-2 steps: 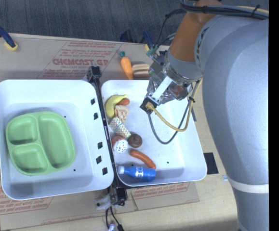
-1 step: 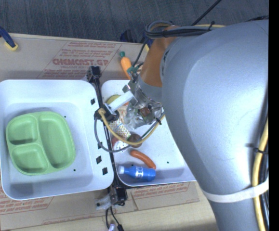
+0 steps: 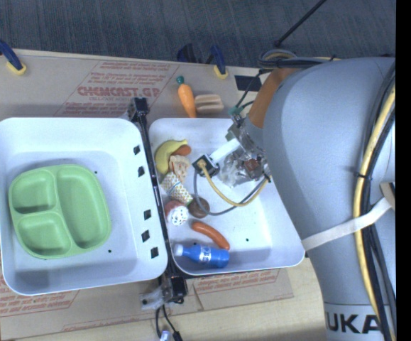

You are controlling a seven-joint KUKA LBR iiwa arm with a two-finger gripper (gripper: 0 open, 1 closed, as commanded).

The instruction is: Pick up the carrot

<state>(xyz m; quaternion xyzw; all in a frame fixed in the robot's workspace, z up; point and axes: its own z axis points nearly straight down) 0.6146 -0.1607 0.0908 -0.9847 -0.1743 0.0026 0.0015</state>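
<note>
Oddly, the orange, green-topped carrot (image 3: 186,99) lies outside on the table (image 3: 84,84), just past the right bin's (image 3: 280,226) 11 o'clock rim, open cardboard around.

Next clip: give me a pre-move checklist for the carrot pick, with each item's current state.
1. Carrot located: ok, on the cardboard above the right bin.
2. Carrot unobstructed: ok, though a tan block sits close beside it.
3. Tool over carrot: not ok, it is above the right bin.
4. Tool opening: cannot tell.
5. Carrot held: not ok.
</note>
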